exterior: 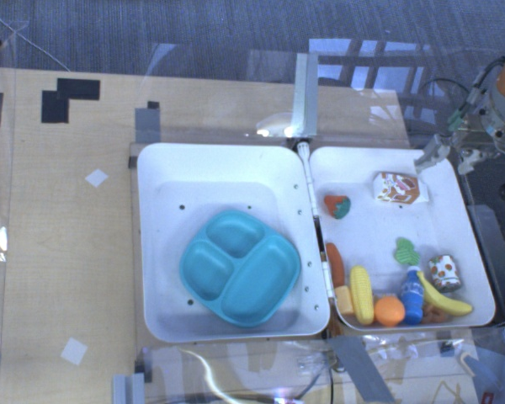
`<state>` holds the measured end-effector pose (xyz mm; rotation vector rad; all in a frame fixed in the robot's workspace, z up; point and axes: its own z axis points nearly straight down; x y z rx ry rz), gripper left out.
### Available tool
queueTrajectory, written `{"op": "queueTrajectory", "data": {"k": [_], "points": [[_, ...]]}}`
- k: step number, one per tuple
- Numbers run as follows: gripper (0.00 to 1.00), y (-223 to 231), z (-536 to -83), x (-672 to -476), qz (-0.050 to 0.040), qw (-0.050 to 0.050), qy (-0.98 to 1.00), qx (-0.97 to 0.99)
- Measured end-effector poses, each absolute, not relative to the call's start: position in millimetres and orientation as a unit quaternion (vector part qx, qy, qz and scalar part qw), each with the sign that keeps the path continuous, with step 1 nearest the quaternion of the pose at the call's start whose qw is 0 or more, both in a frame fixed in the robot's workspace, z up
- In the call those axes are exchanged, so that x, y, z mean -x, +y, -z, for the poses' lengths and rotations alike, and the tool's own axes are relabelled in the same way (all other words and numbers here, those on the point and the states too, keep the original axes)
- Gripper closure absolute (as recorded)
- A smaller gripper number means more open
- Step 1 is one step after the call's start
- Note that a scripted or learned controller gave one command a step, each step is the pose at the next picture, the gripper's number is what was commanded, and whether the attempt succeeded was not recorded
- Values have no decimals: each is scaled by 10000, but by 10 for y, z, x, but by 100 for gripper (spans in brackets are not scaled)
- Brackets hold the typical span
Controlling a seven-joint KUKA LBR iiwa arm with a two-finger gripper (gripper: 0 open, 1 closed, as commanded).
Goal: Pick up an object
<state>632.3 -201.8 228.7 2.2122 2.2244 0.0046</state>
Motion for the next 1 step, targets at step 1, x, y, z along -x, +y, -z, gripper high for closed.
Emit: {"op": "queueTrajectory", "data": {"k": [1], "points": [[0, -1769, -1206, -5438, -9, 8, 7181, -6959]]}}
